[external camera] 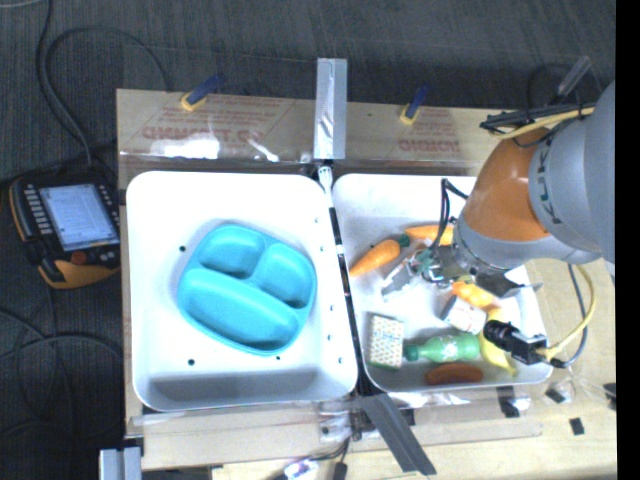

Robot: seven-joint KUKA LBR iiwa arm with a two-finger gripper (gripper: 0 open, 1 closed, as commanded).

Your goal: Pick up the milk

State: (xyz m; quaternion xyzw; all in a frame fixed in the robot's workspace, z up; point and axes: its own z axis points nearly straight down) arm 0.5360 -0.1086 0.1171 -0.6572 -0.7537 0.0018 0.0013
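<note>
A black teach pendant (65,230) with a lit screen lies on the dark floor off the left edge of the bench. The left bin (150,368) holds a blue three-compartment plate (248,285) near its middle. In the right bin (350,208), a carrot (373,257) lies near the left wall; below it a white patterned carton, likely the milk (385,339), rests by the front left corner. Just beside it lies a green bottle (443,349), with a dark red sausage-like piece (453,374) along the front wall. The gripper (430,265) hangs low over the bin's middle, apart from the carton; whether it is spread or closed cannot be told. Orange and white toys (466,303) sit under the wrist, and the grey arm (560,193) enters from the right
</note>
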